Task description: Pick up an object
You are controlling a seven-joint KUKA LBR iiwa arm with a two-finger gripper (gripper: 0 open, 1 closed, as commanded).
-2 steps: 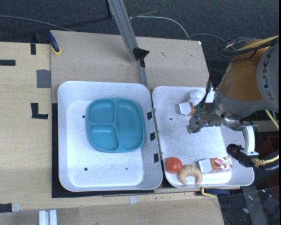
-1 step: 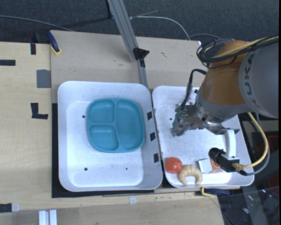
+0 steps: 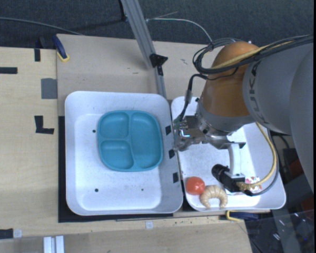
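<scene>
You are at the approach step; from what is visible, nothing is picked up yet. The hand (image 3: 182,133) is low over the right bin (image 3: 274,196), close to its left wall, where the two bins meet. The wrist and the big grey and orange body of the arm cover it from above. For this reason you cannot tell how far the hand is open, and you see nothing held in it.

The things you can take lie at the near end of the same bin. There is a red ball (image 3: 195,184) and just beside it, to its right, a croissant (image 3: 214,195). They look to be touching or almost touching. Both are apart from the hand, toward the front edge of the desk (image 3: 21,167). The left bin (image 3: 73,141) holds a blue plate (image 3: 130,140) with three compartments. It is flat and wide, so I judge it a poor choice.

For the next move, you need to bring the hand toward the front of the right bin, above one of the two small things. The ball may roll away, and the bin wall is near both things. I would choose the croissant and come down on its middle.
</scene>
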